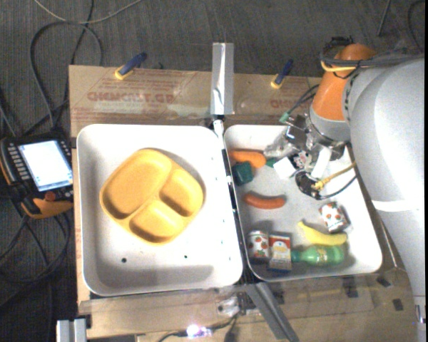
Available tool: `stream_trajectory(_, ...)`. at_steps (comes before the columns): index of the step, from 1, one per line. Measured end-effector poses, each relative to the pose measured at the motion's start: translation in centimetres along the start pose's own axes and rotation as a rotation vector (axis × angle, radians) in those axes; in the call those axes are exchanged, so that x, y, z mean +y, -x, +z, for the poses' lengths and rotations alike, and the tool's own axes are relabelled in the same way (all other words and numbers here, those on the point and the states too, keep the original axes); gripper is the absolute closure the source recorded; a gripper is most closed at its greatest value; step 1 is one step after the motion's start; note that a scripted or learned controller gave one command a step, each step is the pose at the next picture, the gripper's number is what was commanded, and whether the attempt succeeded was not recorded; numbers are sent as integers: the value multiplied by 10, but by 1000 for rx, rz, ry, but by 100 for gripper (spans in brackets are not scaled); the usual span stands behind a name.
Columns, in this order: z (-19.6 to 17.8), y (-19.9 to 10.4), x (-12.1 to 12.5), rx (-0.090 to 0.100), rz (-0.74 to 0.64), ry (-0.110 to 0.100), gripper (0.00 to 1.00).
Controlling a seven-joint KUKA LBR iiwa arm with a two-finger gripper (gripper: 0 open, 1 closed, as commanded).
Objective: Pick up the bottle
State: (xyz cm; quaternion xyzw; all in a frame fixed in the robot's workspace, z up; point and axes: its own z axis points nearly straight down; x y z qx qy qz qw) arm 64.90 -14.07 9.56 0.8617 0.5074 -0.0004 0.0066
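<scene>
- Jaws: hung over the far part of the right bin [374,251], above the carrot; gripper [299,155] is a tangle of cables and metal from this angle, so cannot tell the opening, and nothing is seen gripped.
- Green bottle [319,256] lies on its side at the near edge of the right bin, well apart from the gripper.
- Touching or nearly so: banana [321,235] just behind the bottle, small carton [280,251] at its neck end, soup can [258,244] beyond that. Second can [332,216] close by the banana.
- Further out: sausage [265,201] mid-bin, carrot [247,158] at the far end. Left bin [89,191] holds a yellow divided tray [153,194].
- Risks, judged: crowding may make the jaws catch the banana or carton; a lying bottle may roll or slip; the near wall may block a finger.
</scene>
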Motion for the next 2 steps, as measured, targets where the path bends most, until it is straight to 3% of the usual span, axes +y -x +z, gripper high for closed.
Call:
stream_trajectory(1,-32,-38,-11,7,99,-6,0)
stream_trajectory(2,-18,-41,-1,0,47,-6,0)
